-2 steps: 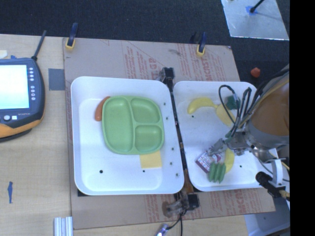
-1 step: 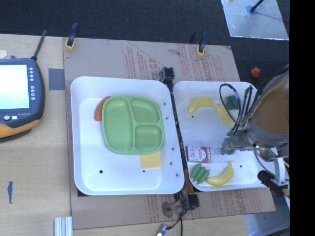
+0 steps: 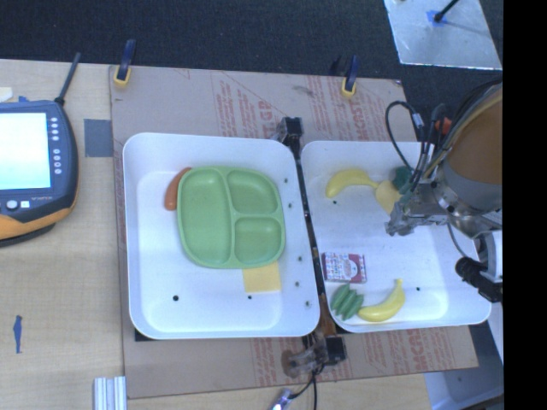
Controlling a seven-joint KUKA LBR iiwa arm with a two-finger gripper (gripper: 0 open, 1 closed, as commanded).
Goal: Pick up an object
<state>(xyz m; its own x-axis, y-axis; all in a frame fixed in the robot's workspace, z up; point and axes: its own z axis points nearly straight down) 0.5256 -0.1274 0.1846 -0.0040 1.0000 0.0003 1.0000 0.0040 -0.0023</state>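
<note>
The right bin (image 3: 427, 314) holds a yellow banana (image 3: 349, 181) at its upper left, a second banana (image 3: 385, 304) near the front edge, a green pea pod (image 3: 345, 301) beside it and a small red and white packet (image 3: 344, 267). A green item (image 3: 401, 177) and a pale yellow piece (image 3: 387, 196) lie just by the arm. My gripper (image 3: 399, 225) hangs low over the bin's right middle, a little right of the upper banana. I see nothing between its fingers.
The left bin (image 3: 145, 306) holds a green divided plate (image 3: 231, 216), an orange sausage-shaped item (image 3: 173, 189) at its left rim and a yellow square (image 3: 261, 278) below it. A teach pendant (image 3: 34, 165) lies at the far left. Cables (image 3: 408, 126) loop above the wrist.
</note>
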